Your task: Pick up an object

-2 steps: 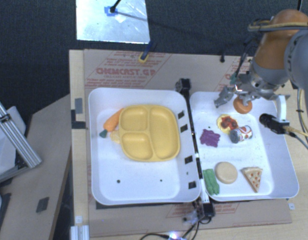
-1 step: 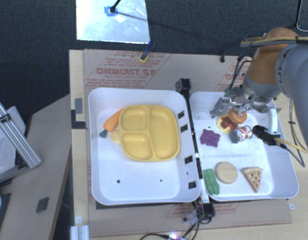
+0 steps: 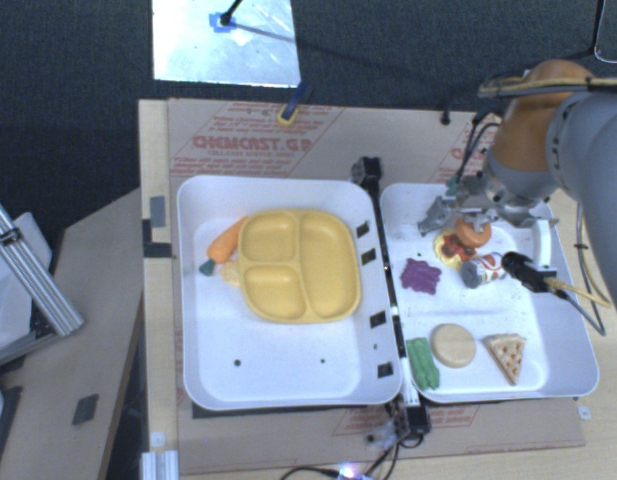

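Right bin (image 3: 578, 368), upper middle: a small toy piece (image 3: 454, 251) lies on the bin floor, directly under the gripper (image 3: 468, 222).
- Look: a rounded orange part at the upper right, a flatter yellow part with a red patch at the lower left. The top is partly hidden by the gripper, so the full outline is unclear.
- Axis: as far as visible, the long axis runs diagonally, with the orange end toward the far right and the yellow end toward the near left. It lies flat, not upright.

Gripper: low over the orange end, touching or just above it. Whether it is apart, together or clamped on the piece cannot be told from this angle.

Neighbours in the right bin:
- grey-and-red item (image 3: 478, 270), just beside the toy piece on the near right
- purple cluster (image 3: 421, 275), near on the left
- round tan disc (image 3: 453, 345), pizza slice (image 3: 507, 354) and green pod (image 3: 422, 362), along the near edge

Left bin (image 3: 203, 368): a yellow divided plate (image 3: 293, 265), with a carrot (image 3: 226, 240) touching its left rim.
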Available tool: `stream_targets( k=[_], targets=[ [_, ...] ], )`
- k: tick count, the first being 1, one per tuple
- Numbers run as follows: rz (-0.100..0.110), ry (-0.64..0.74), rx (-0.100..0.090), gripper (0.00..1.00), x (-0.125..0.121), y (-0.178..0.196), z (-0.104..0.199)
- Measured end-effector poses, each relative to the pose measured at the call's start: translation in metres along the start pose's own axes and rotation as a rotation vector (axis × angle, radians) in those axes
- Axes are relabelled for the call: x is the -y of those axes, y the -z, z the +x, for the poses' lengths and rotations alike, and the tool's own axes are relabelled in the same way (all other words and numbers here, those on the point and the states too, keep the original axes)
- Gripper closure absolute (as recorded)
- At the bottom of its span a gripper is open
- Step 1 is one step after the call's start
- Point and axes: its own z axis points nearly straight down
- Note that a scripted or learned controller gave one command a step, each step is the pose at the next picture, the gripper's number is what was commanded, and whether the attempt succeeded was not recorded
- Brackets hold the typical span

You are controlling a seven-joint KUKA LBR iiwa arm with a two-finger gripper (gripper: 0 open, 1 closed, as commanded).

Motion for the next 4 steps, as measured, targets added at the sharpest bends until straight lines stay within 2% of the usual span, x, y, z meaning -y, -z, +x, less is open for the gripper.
stream_targets(
  k=[1, 2, 3, 4],
  targets=[
    [-0.001, 0.000, 0.001, 1.00, -0.001, 0.010, 0.000],
    [-0.002, 0.002, 0.000, 1.00, -0.003, 0.076, 0.000],
    [0.001, 0.003, -0.001, 1.00, -0.005, 0.114, 0.000],
    [0.009, 0.000, -0.002, 1.00, 0.041, 0.104, 0.022]
  ],
)
